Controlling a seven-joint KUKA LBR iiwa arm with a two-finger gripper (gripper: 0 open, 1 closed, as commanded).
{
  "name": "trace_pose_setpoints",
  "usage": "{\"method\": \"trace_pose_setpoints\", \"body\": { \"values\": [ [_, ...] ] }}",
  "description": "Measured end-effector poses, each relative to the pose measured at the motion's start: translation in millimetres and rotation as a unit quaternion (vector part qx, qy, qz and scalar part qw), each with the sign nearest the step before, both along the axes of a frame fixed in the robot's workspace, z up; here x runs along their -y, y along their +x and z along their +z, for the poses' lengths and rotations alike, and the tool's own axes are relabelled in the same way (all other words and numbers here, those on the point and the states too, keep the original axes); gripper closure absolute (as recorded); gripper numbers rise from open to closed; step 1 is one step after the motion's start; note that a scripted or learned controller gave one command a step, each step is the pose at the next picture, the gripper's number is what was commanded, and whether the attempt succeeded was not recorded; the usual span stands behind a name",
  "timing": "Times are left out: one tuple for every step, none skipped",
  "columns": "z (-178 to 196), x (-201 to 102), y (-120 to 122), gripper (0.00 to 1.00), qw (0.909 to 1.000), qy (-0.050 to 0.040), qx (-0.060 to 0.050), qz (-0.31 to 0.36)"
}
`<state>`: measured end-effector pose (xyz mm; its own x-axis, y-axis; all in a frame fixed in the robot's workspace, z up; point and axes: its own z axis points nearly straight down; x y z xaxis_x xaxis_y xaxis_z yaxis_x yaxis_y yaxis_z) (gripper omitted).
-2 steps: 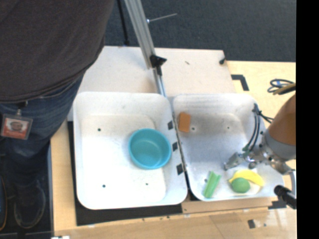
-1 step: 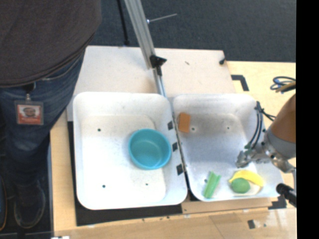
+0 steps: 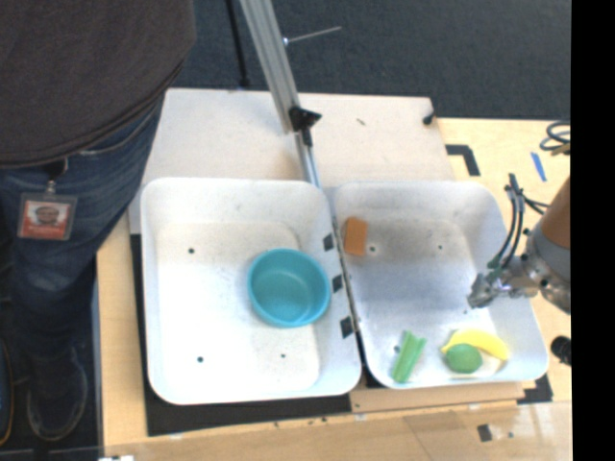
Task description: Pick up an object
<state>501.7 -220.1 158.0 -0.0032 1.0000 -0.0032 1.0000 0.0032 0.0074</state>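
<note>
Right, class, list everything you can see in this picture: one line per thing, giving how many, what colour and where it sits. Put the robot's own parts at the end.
Bins: 2, white, side by side on the bench, left bin and right bin.
Bowl: 1, blue, in the left bin, towards its right side.
Orange block: 1, orange, upper left of the right bin.
Green stick: 1, green, near the right bin's front edge.
Green ball: 1, green, front right of the right bin, against the yellow piece.
Yellow piece: 1, yellow, front right of the right bin.
Person: 1, dark top, jeans, badge, standing at upper left.
Metal pole: 1, grey, behind the bins.
Gripper: 1, grey, above the right bin's right side.
</note>
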Motion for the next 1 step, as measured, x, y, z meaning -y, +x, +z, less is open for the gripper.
{"method": "trace_pose_setpoints", "body": {
  "values": [
    [64.8,-0.3,2.0,1.0,1.0,-0.0005,0.001,0.0]
  ]
}}
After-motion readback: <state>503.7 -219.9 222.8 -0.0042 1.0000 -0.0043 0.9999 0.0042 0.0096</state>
